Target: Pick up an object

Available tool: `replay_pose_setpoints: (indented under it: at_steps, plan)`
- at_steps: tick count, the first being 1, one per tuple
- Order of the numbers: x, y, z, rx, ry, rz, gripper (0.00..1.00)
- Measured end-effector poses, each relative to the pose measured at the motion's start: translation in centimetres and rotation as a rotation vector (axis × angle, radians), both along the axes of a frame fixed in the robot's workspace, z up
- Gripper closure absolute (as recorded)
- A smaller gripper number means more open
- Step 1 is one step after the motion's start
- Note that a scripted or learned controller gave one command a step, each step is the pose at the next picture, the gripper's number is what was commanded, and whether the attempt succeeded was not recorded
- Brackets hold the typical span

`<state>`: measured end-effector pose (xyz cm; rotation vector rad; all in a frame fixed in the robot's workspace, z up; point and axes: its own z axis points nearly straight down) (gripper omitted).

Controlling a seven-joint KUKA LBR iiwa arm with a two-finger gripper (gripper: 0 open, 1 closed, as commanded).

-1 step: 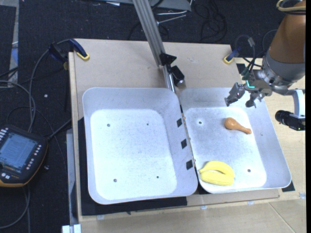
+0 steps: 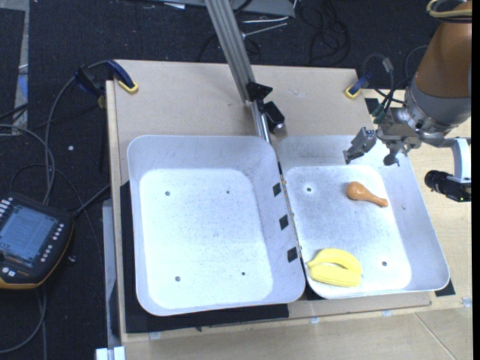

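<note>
The shallow white left bin (image 2: 202, 223) lay bare across its whole floor, open to any approach from above. In the shallow white right bin (image 2: 397, 238), a small orange drumstick-shaped toy (image 2: 365, 193) and a yellow banana bunch (image 2: 335, 268) (near the front rim) stood well apart, with free floor between them. A slanted grey metal pole (image 2: 238, 55) crossed above the bins' rear junction.

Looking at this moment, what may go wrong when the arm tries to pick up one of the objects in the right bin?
1. The orange pear-shaped object is small, rounded and tapered, so it may slip or roll away from the gripper on closing.
2. The yellow banana lies close to the front rim of the right bin; a descent there may strike the rim.
3. The gripper hovers near the bin's back edge, so a low move may clip it.
</note>
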<state>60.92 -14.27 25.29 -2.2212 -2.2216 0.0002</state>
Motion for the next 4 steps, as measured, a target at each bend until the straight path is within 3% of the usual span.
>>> replay_pose_setpoints:
  at_steps: [3, 4]
  plan:
    - [-0.3, 0.0, -15.8, 0.001, 0.004, 0.0, 0.0]
    - [-0.2, 0.0, -14.5, 0.0, 0.0, 0.0, 1.0]
